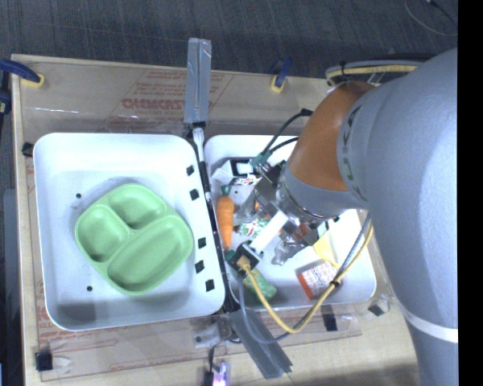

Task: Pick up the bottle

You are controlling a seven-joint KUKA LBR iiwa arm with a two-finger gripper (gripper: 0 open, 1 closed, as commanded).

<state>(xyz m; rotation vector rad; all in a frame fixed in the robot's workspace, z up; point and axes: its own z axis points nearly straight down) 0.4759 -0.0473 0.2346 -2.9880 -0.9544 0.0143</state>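
The gripper [288, 244] sits low in the glossy white right bin [362, 284], over cluttered small items. Its opening cannot be told, nor which item is the bottle. A tapered orange carrot [224, 219] lies just left. A smooth green divided plate [133, 238] rests in the left bin [56, 175].

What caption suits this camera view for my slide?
The hand hangs low over the right bin near a carrot; a green divided plate lies in the left bin.
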